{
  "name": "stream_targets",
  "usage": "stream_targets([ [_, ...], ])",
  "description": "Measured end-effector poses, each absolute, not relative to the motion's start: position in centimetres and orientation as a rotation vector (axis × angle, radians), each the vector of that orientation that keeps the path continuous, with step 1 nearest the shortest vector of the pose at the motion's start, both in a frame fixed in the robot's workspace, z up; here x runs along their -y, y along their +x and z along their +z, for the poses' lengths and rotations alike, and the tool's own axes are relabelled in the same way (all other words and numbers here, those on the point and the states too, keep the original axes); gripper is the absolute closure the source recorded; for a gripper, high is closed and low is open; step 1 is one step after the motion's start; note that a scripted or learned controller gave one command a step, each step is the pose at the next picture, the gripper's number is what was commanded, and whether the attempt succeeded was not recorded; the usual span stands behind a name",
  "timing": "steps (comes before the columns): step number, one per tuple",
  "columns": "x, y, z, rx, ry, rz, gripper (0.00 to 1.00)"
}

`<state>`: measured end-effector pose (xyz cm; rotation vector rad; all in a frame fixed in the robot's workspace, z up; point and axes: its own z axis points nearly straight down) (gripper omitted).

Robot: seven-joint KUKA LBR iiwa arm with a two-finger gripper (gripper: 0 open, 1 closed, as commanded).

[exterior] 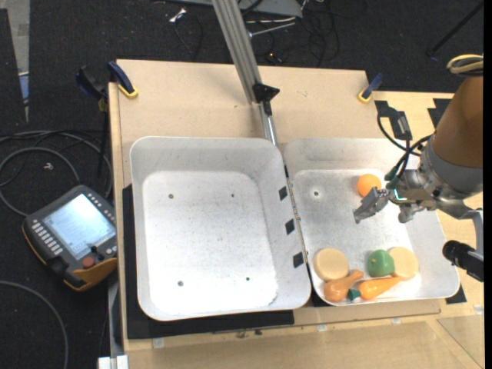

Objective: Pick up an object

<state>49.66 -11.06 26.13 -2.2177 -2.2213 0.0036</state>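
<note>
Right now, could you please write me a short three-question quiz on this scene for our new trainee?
1. True or false: the orange ball lies in the left bin.
2. Multiple choice: the green object sits closest to
A. the pale disc
B. the pale round piece
C. the orange ball
3. Fill in: the claw hangs over the ___ bin.

Key
1. False; it lies in the right bin.
2. B
3. right
</note>
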Motion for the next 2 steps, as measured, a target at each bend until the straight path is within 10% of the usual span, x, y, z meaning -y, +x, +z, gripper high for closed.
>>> stream_targets([
  [2,10.8,49.5,19.9,2.216,-2.218,0.007,0.0],
])
